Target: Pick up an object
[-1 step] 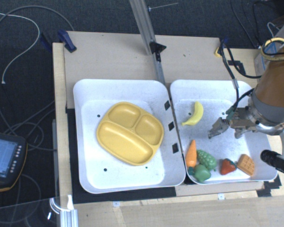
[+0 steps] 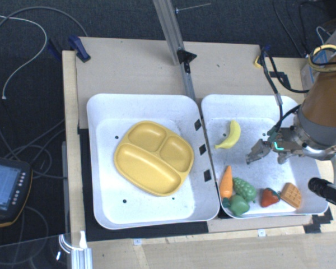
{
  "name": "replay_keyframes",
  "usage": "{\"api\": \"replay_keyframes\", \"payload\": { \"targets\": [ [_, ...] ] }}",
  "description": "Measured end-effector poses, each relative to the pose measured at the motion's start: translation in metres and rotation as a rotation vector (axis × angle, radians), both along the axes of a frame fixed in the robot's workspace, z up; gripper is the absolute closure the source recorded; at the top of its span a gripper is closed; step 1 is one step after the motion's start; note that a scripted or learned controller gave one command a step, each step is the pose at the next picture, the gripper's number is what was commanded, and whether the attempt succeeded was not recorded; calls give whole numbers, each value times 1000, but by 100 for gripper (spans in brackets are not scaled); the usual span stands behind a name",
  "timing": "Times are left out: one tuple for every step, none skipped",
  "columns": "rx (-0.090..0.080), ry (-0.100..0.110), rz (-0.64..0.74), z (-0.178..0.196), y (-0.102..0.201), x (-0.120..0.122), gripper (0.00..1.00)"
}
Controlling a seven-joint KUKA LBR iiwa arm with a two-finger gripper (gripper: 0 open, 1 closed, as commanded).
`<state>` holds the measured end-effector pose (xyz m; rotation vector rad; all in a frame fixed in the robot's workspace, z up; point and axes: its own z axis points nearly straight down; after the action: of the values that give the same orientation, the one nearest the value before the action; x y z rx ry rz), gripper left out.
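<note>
Overhead, we see two shallow white bins side by side on the bench (image 2: 129, 60). Our left bin (image 2: 101, 116) carries a yellow divided plate (image 2: 154, 157), which lies flat near the bin's middle with its three compartments facing up. Our right bin (image 2: 235, 102) carries the small toys. A yellow banana (image 2: 229, 135) lies toward that bin's far left part, well apart from the rest. Along the near edge we find an orange carrot (image 2: 227, 181) close to the left wall, with a bumpy green piece (image 2: 245, 188) just beside it and a smoother green piece (image 2: 239, 205) touching the near left corner. Further right along the same near edge sit a red strawberry (image 2: 270, 197) and, just beside it, a tan waffle (image 2: 291, 195). Our arm (image 2: 325, 102) reaches in over the right edge of this bin, and its gripper (image 2: 267, 151) hangs above the bare floor of the bin between the banana and the strawberry. We see its two fingers spread apart, one dark fingertip (image 2: 254, 155) pointing left, and nothing sits between them. None of the toys touches the gripper.
</note>
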<state>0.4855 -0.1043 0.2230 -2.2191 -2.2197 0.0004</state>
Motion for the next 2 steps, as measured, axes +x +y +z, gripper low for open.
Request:
{"api": "replay_keyframes", "payload": {
  "targets": [
    [1,5,0,-43,-2,1,0],
    [2,6,0,-91,6,-6,0]
  ]
}}
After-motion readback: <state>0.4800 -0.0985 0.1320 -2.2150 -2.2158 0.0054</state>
